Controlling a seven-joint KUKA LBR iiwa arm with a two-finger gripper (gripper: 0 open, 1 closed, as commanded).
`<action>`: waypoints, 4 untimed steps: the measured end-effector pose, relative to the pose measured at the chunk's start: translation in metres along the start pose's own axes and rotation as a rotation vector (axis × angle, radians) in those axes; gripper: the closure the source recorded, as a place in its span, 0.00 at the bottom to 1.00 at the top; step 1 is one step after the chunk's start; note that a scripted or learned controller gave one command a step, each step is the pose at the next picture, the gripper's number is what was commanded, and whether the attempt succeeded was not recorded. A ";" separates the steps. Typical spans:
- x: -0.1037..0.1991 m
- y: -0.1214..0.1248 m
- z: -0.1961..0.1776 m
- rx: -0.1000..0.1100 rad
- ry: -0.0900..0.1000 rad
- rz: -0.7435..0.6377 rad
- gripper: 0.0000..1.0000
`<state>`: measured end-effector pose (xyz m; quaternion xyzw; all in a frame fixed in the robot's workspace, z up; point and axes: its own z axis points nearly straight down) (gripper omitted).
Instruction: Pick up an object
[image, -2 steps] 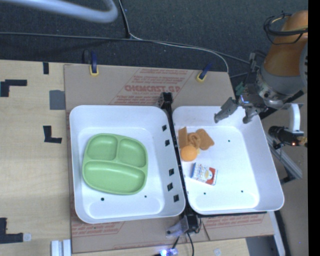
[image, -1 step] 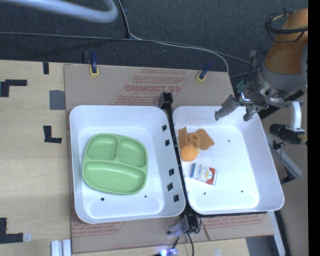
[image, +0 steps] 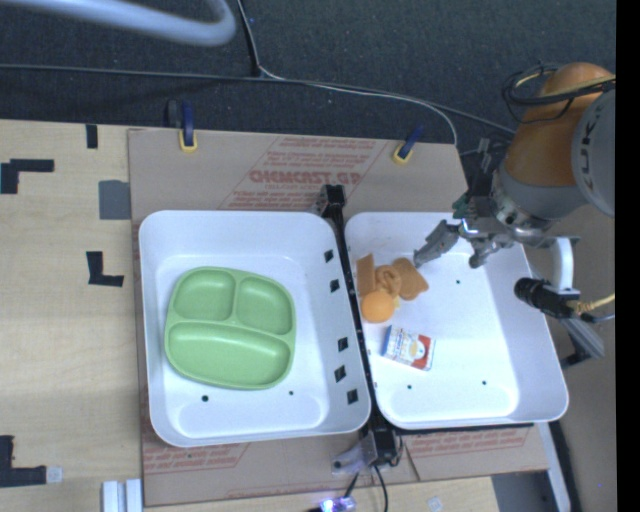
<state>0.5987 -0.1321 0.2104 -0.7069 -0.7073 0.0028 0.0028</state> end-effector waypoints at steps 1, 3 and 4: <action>0.010 -0.001 0.059 0.000 0.000 -0.001 0.00; 0.008 0.004 0.093 -0.005 0.000 -0.002 1.00; 0.017 0.006 0.032 -0.013 0.000 -0.002 1.00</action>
